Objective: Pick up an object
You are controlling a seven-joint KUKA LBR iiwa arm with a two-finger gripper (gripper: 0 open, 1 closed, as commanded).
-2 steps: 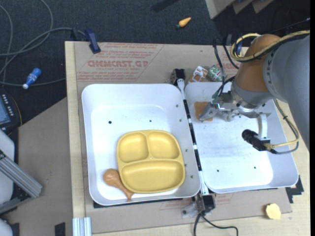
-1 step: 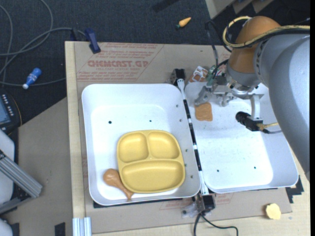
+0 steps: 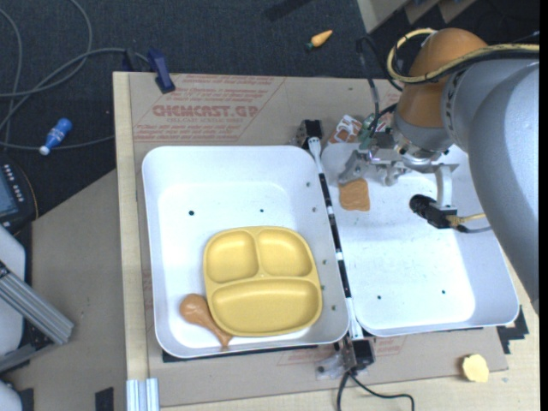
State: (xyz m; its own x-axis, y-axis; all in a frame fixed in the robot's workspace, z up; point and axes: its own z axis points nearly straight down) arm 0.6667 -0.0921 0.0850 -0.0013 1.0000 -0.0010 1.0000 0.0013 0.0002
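Bench (image 3: 214,110) w/ 2 white bins (image 3: 171,187), dark carpet (image 3: 68,24), cables

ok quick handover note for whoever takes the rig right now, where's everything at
Gripper: low over the far left corner of the right bin, just above a small brown piece; open or shut cannot be told, and nothing is seen held.
Left bin: yellow divided plate with a tan drumstick-shaped toy against its near left edge.
Done: nothing lifted yet.
Left: grasp one object, probably the brown piece as it is nearest, and raise it clear.
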